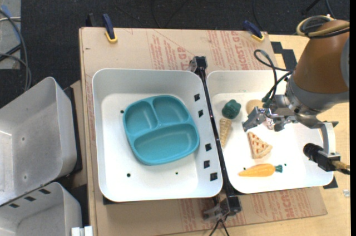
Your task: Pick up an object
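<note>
glossy blue plastic tray, smooth white bins, matt cardboard base

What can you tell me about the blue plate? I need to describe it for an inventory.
The plate is teal-blue, rounded-rectangular, and looks like smooth plastic. Raised ridges split it into three compartments: two smaller ones along the far side and one large one nearer the camera. It lies flat and face up, turned at a slight angle, near the middle of the left bin, resting on the bin's floor. Its compartments hold nothing, and only the bin touches it.
</note>
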Available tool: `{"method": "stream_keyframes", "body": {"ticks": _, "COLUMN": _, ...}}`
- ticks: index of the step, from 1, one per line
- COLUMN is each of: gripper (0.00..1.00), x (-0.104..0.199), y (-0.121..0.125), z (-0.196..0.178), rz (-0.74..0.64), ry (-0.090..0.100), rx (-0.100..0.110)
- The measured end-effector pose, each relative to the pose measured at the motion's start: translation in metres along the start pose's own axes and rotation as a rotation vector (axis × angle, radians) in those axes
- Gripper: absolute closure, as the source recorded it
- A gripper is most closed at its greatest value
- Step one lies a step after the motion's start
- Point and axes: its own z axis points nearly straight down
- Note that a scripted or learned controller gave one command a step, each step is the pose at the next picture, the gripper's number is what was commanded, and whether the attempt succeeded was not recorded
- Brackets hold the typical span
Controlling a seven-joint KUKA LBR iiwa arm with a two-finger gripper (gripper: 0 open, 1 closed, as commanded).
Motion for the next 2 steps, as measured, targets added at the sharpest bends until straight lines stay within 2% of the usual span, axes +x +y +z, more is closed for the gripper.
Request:
{"method": "stream_keyframes", "body": {"ticks": 1, "gripper": 0.0, "x": 0.0, "y": 0.002, "z": -0.003, "rz": -0.001, "ry": -0.001, "rx": -0.007}}
{"method": "stream_keyframes", "body": {"ticks": 2, "gripper": 0.0, "x": -0.002, "y": 0.004, "z": 0.041, "rz": 0.002, "ry": -0.001, "rx": -0.003}}
